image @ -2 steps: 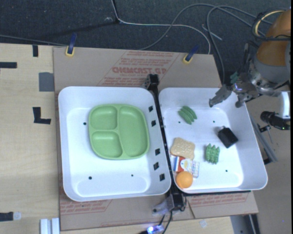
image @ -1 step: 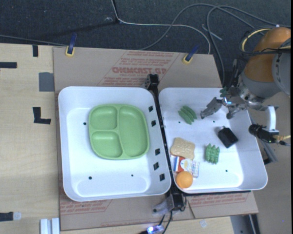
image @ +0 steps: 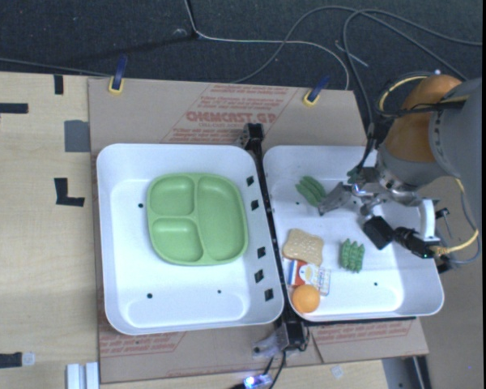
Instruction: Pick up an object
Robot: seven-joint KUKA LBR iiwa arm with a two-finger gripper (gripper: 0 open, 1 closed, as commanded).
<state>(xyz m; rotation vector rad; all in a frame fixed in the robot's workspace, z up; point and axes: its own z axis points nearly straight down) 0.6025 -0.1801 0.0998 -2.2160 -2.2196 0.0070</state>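
Counter, two white bins | jaws (image: 350, 203) over right bin (image: 389, 302), state unclear | advice: centre over green toy (image: 311, 190), descend straight, then close.

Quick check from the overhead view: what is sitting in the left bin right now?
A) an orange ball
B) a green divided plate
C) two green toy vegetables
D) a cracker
B: the green divided plate lies alone in the left bin, while the orange ball, the cracker and both green pieces are in the right bin.
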